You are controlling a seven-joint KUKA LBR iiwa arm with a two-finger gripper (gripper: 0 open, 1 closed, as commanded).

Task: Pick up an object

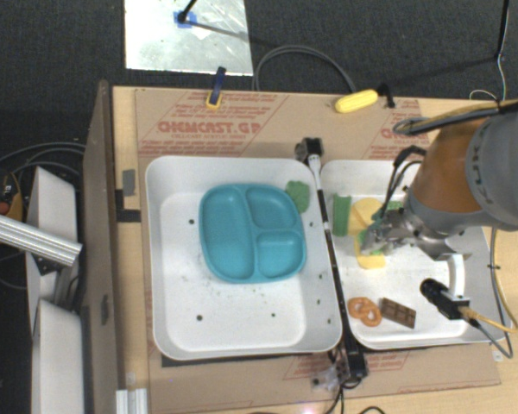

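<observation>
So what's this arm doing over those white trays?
The robot arm is trying to pick something up. Its gripper is down in the right bin, among some yellow pieces; I can't tell whether it has hold of one. A green block, a pretzel and a brown bar lie in the same bin. The left bin holds a blue divided plate with a green piece at its corner.
</observation>
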